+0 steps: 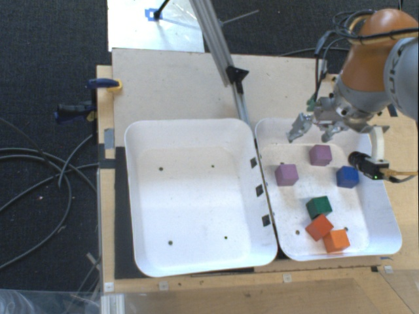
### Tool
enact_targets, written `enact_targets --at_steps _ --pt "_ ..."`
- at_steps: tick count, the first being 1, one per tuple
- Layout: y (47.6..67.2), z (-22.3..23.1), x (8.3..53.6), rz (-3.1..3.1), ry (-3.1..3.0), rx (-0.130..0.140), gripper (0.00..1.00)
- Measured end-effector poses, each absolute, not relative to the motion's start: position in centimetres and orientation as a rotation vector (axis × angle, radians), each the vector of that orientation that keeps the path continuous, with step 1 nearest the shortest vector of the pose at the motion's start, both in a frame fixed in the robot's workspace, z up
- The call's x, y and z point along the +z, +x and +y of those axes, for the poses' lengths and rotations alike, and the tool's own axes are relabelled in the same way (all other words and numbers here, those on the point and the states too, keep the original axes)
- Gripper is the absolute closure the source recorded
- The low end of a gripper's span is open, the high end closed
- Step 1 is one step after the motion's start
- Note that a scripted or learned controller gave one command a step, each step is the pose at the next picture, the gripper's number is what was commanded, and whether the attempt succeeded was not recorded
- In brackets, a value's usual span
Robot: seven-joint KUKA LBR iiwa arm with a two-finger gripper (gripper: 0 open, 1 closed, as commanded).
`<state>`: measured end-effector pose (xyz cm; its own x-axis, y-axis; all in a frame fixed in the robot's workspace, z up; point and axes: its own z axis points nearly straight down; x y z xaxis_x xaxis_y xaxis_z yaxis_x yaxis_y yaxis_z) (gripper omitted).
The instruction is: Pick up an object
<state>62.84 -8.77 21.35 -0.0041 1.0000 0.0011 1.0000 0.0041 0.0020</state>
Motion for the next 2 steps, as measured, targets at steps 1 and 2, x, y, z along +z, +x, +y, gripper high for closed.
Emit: enact_targets --at_steps 1,2 --pt "59.0 -10.2 11.3 2.218 2.204 0.017 0.0" --pt "59.1 -9.0 9.9 2.218 2.204 0.026 0.0"
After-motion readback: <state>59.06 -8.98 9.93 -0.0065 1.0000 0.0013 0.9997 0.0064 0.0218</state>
